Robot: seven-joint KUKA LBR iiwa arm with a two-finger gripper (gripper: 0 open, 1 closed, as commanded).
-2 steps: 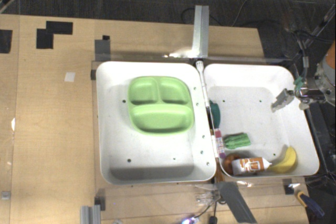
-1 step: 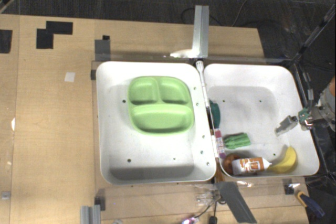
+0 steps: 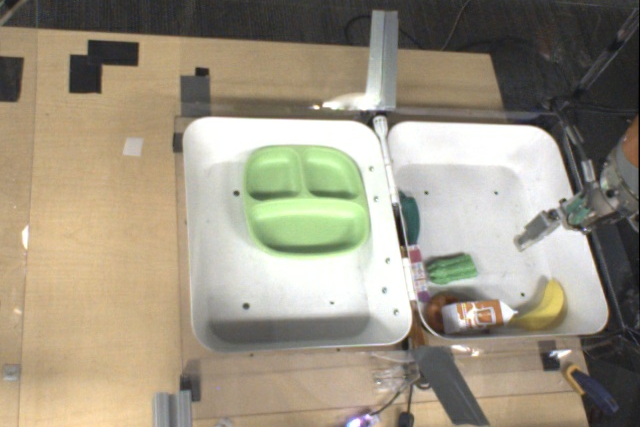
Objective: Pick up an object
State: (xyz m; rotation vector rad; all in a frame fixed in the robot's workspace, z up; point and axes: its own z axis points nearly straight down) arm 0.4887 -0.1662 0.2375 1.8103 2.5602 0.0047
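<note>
Here my pincer [image 3: 535, 230] hangs over the right side of the right shallow white bin [image 3: 480, 150]; whether it is released or clenched I cannot tell. Along that bin's near edge lie a yellow banana [image 3: 543, 306], a brown bottle with a white label [image 3: 470, 315] and a green ridged block [image 3: 449, 268]. A green divided plastic plate [image 3: 305, 198] rests in the left white bin [image 3: 215, 245].

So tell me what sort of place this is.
Most likely a robotics lab's bin-picking test bench, not a kitchen: two white bins are fixed to a wooden bench, a gripper reaches in, and the items are toys, like the banana and green divided plate.
</note>
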